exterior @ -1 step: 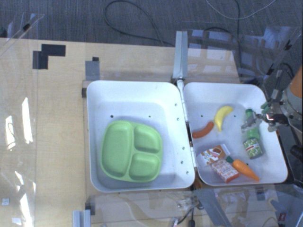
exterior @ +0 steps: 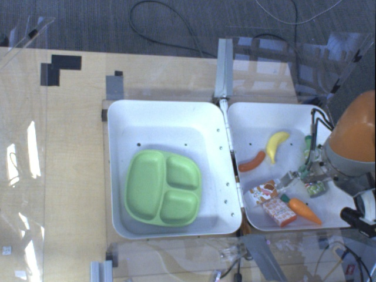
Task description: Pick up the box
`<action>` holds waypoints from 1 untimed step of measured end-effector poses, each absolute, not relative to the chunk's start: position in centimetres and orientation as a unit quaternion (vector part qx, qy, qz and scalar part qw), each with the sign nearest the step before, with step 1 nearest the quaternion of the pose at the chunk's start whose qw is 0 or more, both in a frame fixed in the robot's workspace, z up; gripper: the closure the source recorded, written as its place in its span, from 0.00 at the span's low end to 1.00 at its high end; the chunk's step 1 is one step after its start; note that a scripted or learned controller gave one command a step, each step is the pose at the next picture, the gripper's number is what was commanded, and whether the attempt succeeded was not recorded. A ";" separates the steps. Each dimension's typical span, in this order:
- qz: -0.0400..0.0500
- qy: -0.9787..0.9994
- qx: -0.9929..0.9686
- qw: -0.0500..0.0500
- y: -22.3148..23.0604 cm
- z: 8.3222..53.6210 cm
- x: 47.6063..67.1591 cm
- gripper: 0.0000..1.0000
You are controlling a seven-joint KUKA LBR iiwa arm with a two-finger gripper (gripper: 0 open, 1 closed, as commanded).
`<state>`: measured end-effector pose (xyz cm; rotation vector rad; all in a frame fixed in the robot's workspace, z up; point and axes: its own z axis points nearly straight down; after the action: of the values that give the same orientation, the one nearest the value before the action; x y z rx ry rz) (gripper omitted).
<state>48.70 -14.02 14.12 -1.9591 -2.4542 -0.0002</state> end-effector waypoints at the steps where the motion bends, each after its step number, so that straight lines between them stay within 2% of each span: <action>1: -0.001 -0.790 -0.613 -0.001 -10.9 10.7 50.2 0.00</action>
<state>50.23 -10.89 10.68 -1.9275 -2.4841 -0.0040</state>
